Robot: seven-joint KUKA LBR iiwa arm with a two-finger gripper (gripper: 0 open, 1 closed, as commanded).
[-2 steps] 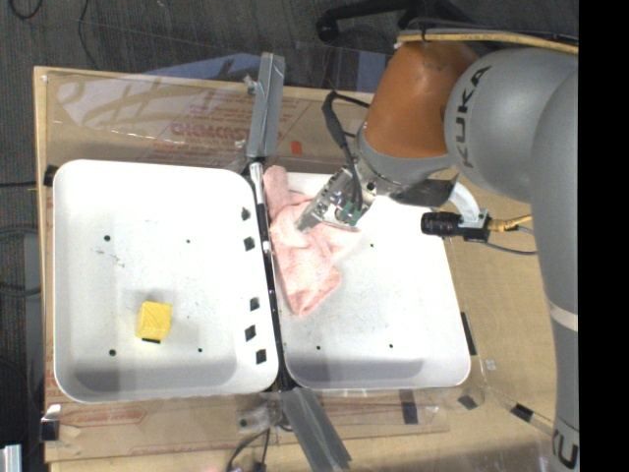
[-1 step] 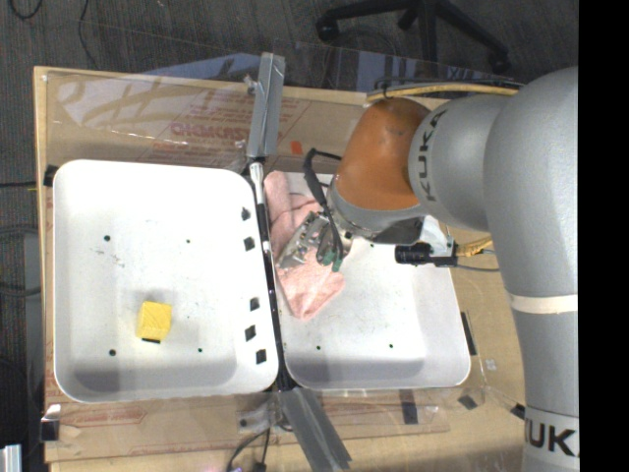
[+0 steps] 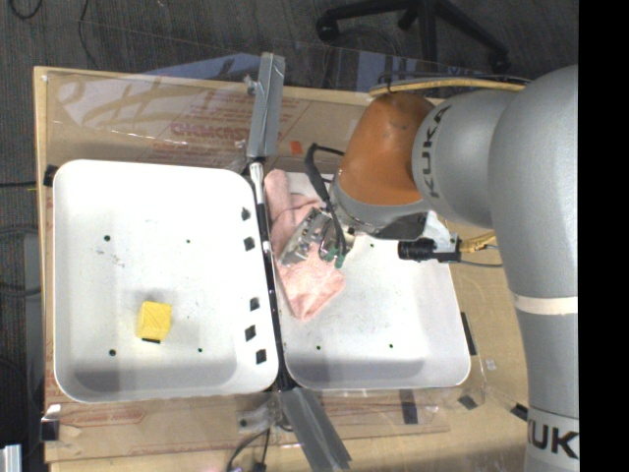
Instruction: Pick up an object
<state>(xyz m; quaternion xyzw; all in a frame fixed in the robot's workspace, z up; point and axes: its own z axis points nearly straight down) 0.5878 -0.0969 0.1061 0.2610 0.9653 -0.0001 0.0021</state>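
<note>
Pink cloth (image 3: 307, 275) under claw (image 3: 316, 242), right bin (image 3: 432, 362)

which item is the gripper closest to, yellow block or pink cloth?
The pink cloth, in the right bin. The gripper is right over it; the yellow block sits far off in the left bin.

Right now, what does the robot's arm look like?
The arm is big, round and silvery grey, with an orange band near its wrist. KUKA is written on it in dark letters. A black cable loops beside the wrist, and the small gripper is shiny metal.
</note>
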